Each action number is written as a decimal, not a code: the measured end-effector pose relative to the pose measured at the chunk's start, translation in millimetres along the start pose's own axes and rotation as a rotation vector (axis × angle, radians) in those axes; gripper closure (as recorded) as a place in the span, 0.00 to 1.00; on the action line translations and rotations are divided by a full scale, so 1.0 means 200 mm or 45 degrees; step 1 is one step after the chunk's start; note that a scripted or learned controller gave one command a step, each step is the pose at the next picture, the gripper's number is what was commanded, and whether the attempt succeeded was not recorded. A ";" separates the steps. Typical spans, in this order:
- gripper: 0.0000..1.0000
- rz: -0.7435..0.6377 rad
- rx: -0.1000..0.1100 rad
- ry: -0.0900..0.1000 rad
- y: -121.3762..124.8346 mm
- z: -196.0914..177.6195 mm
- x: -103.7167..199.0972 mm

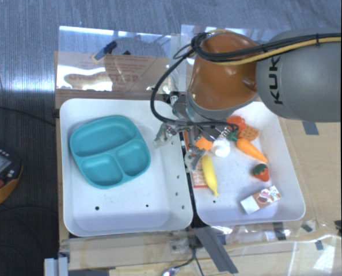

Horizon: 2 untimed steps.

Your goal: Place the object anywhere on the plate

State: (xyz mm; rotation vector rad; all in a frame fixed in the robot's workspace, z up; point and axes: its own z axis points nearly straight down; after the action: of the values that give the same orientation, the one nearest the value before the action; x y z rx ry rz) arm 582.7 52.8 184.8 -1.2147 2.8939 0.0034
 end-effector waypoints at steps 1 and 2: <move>0.00 0.000 0.000 0.000 0.00 0.00 0.00; 0.00 0.000 0.000 0.000 0.00 0.00 0.00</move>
State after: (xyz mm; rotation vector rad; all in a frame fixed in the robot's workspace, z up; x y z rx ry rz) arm 582.7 52.8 184.8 -1.2148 2.8937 0.0039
